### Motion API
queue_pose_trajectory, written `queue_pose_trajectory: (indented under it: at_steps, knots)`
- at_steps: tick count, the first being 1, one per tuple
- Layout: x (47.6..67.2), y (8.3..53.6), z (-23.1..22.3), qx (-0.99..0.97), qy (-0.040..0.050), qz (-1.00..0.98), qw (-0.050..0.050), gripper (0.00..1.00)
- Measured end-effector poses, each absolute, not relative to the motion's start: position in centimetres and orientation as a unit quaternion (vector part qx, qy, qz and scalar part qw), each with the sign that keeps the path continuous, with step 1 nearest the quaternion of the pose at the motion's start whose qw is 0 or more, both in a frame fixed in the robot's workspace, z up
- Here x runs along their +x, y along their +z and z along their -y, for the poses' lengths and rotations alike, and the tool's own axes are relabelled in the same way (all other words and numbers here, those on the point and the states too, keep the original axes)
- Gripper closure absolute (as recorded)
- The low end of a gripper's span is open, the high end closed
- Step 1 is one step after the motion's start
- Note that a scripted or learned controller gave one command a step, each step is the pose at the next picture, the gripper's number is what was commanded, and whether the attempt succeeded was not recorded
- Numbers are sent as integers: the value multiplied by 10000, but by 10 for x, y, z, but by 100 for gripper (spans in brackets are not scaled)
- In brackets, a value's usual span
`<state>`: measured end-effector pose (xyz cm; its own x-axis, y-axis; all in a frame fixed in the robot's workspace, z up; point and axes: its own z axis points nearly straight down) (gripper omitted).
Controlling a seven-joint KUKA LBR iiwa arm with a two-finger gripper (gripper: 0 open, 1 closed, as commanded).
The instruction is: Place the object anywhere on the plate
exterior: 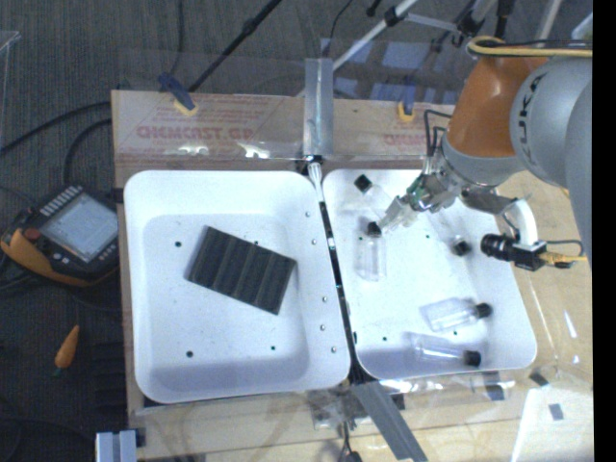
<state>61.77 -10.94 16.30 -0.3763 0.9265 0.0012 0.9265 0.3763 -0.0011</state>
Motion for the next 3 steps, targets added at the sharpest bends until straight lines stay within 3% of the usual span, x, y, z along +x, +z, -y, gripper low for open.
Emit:
queue_pose_trajectory:
  at_steps: [1, 2, 3]
  knots:
    - [643, 225, 39, -5269, -4, 8499, 2, 100]
    - [629, 183, -41, -4844, 3, 8749, 12, 100]
    - [666, 257, -93, -2954, -4, 9554, -8, 100]
